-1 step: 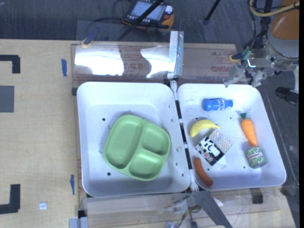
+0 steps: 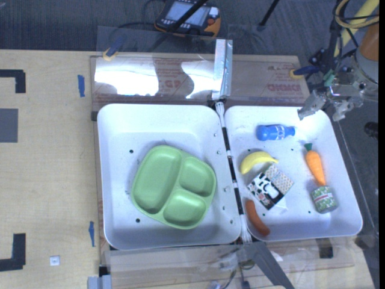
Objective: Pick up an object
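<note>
The arm is seen at the upper right, over the far right corner of the right bin (image 2: 352,218). The claw (image 2: 322,105) hangs there; its state cannot be told. The right bin contains one blue bottle (image 2: 275,132), one banana (image 2: 257,161), one carrot (image 2: 315,165), one patterned packet (image 2: 271,187), one green can (image 2: 323,198) and one sausage (image 2: 257,218). One green divided plate (image 2: 173,186) lies in the left bin (image 2: 114,131).

Red lettering on the acrylic panel (image 2: 283,86) is too blurred to read.

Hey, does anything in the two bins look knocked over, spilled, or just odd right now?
Nothing spilled or broken. The blue bottle lies on its side in the right bin, and the black-and-white packet partly overlaps the orange-red sausage. The green tray sits askew in the left bin.
</note>
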You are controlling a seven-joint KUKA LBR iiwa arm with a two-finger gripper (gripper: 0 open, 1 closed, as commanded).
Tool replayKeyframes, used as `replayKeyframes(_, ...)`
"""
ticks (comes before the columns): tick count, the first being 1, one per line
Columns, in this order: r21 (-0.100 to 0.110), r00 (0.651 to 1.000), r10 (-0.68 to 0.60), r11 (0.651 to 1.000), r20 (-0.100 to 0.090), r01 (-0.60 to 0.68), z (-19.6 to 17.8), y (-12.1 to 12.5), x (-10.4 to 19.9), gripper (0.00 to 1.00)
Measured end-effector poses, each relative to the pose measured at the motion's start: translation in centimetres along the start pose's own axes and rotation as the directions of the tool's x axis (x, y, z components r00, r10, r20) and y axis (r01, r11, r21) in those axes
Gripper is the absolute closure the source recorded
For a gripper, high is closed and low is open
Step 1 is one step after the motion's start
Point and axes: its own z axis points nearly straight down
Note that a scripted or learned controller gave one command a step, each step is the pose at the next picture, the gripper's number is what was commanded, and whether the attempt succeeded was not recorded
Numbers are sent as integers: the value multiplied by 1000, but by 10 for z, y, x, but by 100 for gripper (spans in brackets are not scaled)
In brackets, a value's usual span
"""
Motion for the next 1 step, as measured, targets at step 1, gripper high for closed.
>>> replayKeyframes(1,-3,1000,-2,1000,1,2,-11,1,1,100)
